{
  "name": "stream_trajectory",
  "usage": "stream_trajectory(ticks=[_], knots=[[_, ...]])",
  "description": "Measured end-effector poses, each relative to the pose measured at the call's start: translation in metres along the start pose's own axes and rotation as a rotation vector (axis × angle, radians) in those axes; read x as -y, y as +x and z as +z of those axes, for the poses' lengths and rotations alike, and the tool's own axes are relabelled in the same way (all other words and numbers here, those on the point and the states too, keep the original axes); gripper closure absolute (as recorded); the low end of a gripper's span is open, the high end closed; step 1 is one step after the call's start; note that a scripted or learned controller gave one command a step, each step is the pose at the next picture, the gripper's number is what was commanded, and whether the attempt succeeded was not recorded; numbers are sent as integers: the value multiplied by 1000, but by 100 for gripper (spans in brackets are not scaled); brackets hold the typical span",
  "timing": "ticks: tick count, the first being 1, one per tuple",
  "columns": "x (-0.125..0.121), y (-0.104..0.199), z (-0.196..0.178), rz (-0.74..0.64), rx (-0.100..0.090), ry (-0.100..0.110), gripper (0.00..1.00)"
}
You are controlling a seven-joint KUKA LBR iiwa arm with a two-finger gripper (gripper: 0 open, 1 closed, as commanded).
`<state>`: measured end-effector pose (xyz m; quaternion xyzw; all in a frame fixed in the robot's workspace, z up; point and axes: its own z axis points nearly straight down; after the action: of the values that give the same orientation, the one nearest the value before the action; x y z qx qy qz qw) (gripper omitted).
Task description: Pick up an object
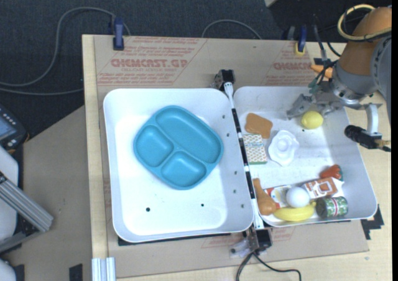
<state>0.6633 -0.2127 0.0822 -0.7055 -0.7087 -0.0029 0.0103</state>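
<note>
A blue divided tray (178, 147) lies in the left white bin (124, 199) on a brown board (155, 62), with 2 blue clamps (118, 32) at its far edge.

The arm (367, 43) is running off the right edge; the banana (294, 214) is hiding the white ball's (297, 197) underside.

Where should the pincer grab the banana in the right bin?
Take the banana across its thin middle, coming straight down. It lies flat along the near wall of the right bin, with a white ball and a can crowding it, so a side approach looks blocked.
</note>
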Motion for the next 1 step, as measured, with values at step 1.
stream_trajectory(ticks=[1], knots=[[0, -7, -14, 2, 20, -12, 100]])
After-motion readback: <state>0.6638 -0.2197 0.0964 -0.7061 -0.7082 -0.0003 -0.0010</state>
